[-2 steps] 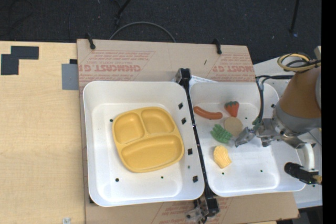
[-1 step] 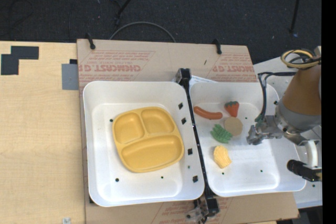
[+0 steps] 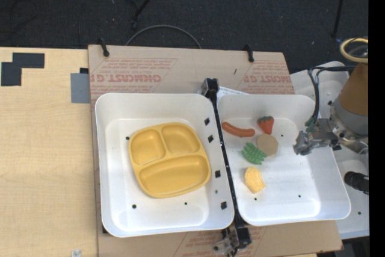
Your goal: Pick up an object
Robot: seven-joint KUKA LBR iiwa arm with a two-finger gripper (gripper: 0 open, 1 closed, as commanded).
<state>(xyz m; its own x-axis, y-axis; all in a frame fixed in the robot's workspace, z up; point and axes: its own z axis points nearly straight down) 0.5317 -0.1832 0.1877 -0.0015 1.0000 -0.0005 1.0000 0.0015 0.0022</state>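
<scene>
Because the pincer [image 3: 304, 144] is small, dark and blurred against the white plastic, I cannot tell whether it is apart or together, and nothing shows clamped in it. It hangs over the right edge of the right bin [image 3: 325, 209]. Behind it the grey arm [image 3: 352, 120] is cut off at the frame's edge, so just part of its orange band [image 3: 359, 88] is seen.

All the toy food lies in that bin, on the divider side of the pincer. Nearest it, though apart, is a flat tan disc [image 3: 268, 144], smooth and round; what food it stands for is hard to make out. Just beyond the disc, touching or nearly so, lies a ridged green leafy piece [image 3: 253, 154]. Farther up the view from the pincer sit a red strawberry [image 3: 266, 124] with a green cap and, past it, a slim, curved reddish sausage [image 3: 239, 129]. Lower and toward the divider lies a knobbly yellow corn piece [image 3: 254, 180].

Well away from the pincer, across the black divider [image 3: 218, 147], the left bin [image 3: 103, 129] holds a glossy yellow plate [image 3: 170, 159] moulded into three compartments. Both bins rest on brown cardboard [image 3: 138, 72] printed with red lettering, its near edge mostly hidden under them.
</scene>
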